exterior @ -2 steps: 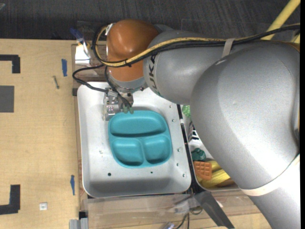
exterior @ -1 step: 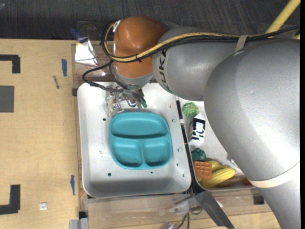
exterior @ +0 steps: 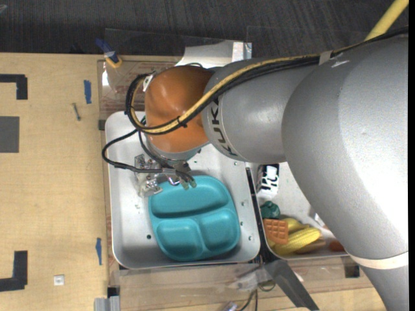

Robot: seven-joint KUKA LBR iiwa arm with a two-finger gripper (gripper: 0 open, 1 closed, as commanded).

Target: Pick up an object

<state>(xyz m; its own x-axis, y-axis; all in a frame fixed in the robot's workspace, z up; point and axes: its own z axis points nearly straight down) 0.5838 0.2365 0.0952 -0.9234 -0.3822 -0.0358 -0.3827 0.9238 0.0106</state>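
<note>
The gripper (exterior: 170,179) is hanging low over the left bin (exterior: 123,229), just beneath the arm's orange band (exterior: 172,112), and is sitting at the upper-left rim of the teal divided tray (exterior: 194,220). The tray is lying flat on that bin's floor and taking up most of its near half. Its single wide compartment is facing the gripper and its two smaller compartments are pointing toward the view's bottom edge.

From the tool, the tray's body is lying down and to the right in the view. The nearest thing to close on is probably the raised rim, not the centre. The wrist is shadowing the tool, so I cannot tell whether it is spread, closed or already touching the rim.

The right bin (exterior: 283,199) is holding small toy foods (exterior: 292,237), well apart from the gripper.
</note>
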